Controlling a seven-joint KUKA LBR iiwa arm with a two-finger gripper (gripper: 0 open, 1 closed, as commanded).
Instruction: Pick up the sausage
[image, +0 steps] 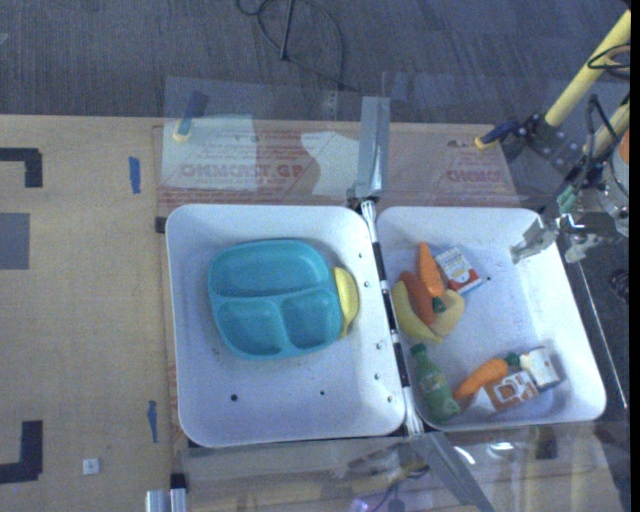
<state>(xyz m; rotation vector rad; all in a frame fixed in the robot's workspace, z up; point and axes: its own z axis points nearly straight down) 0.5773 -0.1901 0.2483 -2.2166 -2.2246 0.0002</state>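
Note:
The sausage (415, 294) is a short reddish-brown piece lying in the right bin (560, 330), near its left wall. It rests on a yellow banana (425, 318), right beside an orange carrot (429, 268). My gripper (550, 248) hangs over the bin's upper right corner, well to the right of the sausage. Its two fingers stand apart, open, with nothing between them.
The right bin also holds a small carton (458, 268), a green bottle (433, 381), a second carrot (482, 376) and a juice box (522, 384). A blue divided plate (272, 297) and a yellow piece (347, 295) lie in the left bin (290, 400).

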